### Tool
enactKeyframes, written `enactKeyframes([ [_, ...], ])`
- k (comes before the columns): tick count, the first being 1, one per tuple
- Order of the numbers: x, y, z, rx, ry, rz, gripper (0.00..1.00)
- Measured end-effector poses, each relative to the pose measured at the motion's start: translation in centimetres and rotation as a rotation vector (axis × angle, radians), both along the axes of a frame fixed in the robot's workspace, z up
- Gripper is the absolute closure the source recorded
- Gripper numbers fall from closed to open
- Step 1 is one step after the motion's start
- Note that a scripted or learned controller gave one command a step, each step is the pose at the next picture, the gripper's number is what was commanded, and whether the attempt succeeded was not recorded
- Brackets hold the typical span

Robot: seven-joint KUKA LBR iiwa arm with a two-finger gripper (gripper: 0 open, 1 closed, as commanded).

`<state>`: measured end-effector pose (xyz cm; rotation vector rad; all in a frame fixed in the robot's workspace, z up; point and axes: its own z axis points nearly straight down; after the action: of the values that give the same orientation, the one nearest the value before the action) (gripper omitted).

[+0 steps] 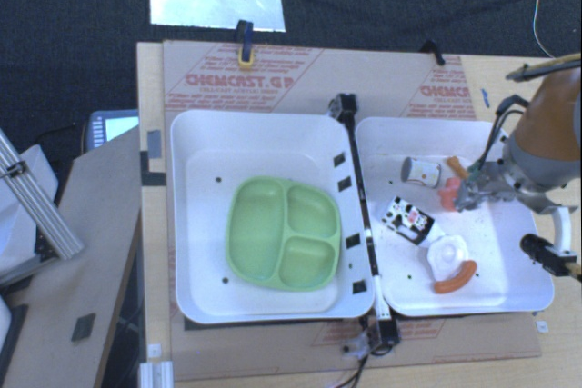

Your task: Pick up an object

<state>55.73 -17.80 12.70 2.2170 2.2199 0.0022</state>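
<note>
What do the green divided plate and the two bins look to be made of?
Green divided plate: probably molded plastic, matte, with soft rounded compartment ridges. Left bin and right bin: likely thin formed plastic, smooth white with faint sheen and rounded corners; cannot be sure.

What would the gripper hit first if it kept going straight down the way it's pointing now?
Most likely the small pink object in the right bin: the gripper points down right beside it. Depth is unclear, so it might meet the bin floor instead.

Grey arm (pixel 532 161) – orange band, dark cable, black fittings
</note>
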Motion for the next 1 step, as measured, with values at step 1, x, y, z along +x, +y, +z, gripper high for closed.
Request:
enactKeyframes([
  [1, -0.25, -0.44, 4.5, 0.0, -0.002, -0.002, 1.0],
])
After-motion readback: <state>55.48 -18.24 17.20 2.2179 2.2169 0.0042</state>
